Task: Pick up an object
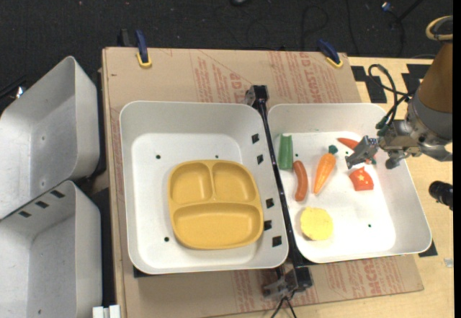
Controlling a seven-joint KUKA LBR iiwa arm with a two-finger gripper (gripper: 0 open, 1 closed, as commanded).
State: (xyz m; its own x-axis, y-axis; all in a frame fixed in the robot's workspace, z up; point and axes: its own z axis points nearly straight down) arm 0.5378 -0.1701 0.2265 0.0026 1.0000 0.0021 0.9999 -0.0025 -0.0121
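The red wedge (362, 179) lies just below the gripper (362, 153), whose open-or-closed state I cannot tell, above the right bin (403, 237).

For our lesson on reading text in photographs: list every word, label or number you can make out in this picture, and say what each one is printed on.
"PROTECTION": this seems to be the red lettering printed repeatedly, at slants, on the brown board under the two bins; the reading is uncertain.
Other red print on the same board, along its top and bottom edges: too blurred to read.
The yellow divided plate, the toy carrot and the bins carry no legible text.
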